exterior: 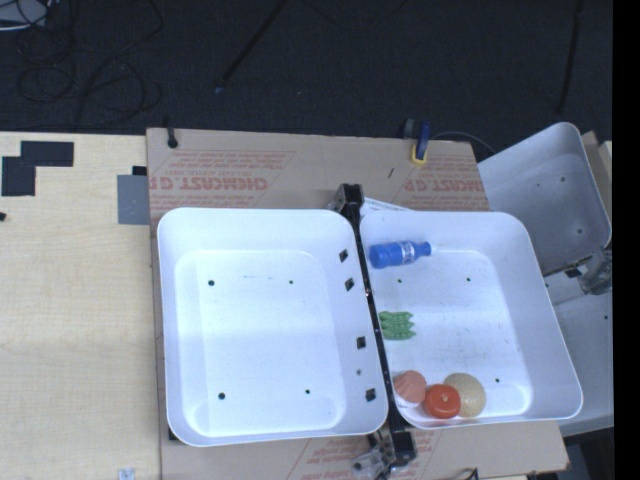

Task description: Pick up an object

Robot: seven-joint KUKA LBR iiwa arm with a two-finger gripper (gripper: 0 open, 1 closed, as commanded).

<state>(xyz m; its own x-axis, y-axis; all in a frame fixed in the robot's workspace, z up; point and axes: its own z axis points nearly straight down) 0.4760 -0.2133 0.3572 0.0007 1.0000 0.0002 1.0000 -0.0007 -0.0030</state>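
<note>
risk: we judge the round pieces (pixel 441 399) crowd the right bin (pixel 545 298) corner, the bottle (pixel 399 254) may roll | gripper: we cannot tell its state

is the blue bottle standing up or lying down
Lying down. The blue bottle rests on its side in the right bin, its length showing, cap pointing right.
</note>
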